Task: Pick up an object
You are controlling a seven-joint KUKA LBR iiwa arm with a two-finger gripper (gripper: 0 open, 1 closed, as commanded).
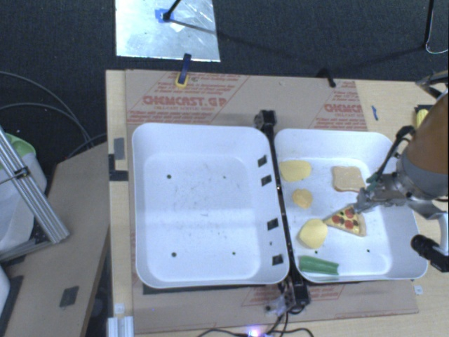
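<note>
**Gripper parked right at the pizza slice**

Gripper [366, 201] sits at the pizza slice [346, 220] in the right bin [400, 258], touching its upper edge. Can't tell how open it is. Toast [346, 178] sits just above the slice, green pod [318, 264] below-left.

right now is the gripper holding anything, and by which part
Cannot be told: the gripper sits at the crust end of the pizza slice, but no grip on it is visible.

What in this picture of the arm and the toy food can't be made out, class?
- Gripper in the camera view: too small and blurred to judge its grip on the pizza slice.
- Arm: cut off by the right edge.
- Yellow pieces: too small to name.
- Bread slice: its right end is hidden by the gripper.
</note>
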